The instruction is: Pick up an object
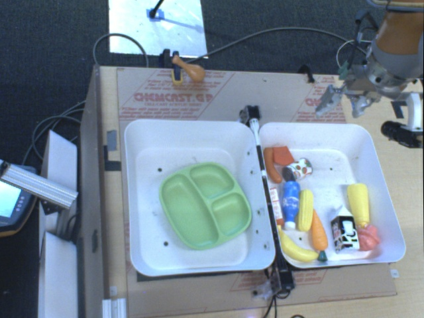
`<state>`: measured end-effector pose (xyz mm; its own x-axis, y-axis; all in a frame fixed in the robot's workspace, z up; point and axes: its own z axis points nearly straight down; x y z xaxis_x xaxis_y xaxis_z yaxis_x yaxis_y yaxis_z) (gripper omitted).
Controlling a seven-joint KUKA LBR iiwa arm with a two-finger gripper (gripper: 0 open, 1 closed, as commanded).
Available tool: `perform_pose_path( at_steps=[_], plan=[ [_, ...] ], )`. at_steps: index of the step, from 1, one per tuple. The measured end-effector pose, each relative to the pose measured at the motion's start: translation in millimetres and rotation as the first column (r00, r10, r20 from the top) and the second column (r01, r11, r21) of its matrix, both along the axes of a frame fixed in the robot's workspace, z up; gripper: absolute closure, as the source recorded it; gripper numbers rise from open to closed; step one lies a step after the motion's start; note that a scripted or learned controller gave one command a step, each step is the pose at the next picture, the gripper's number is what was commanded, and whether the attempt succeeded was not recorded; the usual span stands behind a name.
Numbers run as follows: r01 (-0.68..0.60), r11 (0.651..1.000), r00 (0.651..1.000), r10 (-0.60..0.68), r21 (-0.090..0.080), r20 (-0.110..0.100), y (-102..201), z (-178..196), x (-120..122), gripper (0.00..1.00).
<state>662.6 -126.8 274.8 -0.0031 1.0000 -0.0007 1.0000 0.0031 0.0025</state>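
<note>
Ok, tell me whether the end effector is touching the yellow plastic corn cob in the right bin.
Apart. The camera view shows the end effector above the bin's far rim, with bare white bin floor between it and the yellow plastic corn cob.

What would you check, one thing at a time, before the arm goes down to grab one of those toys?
1. Gripper free of any load: ok, nothing between its fingers.
2. Fingers spread for a grasp: ok, they look apart.
3. Gripper over a target: not ok, it hangs above the back rim of the right bin, away from the toys.
4. An easy target: ok, the yellow bottle lies apart from its neighbours.
5. Crowded spots: not ok, the corn cob, blue bottle and carrot sit close together.
</note>
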Motion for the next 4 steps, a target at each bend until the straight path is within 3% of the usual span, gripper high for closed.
perform_pose_path(
  at_steps=[1, 2, 3, 4],
  plan=[
    [-0.001, 1.0, 1.0, 0.001, 0.001, -0.003, 26, -129, -7, 0.0],
    [0.002, 1.0, 1.0, -0.002, 0.001, -0.003, 6, -191, -82, 0.0],
    [0.003, 1.0, 1.0, -0.003, 0.0, -0.002, 41, -183, -148, 0.0],
    [0.002, 1.0, 1.0, -0.002, 0.001, 0.001, 41, -172, -147, 1.0]
  ],
)
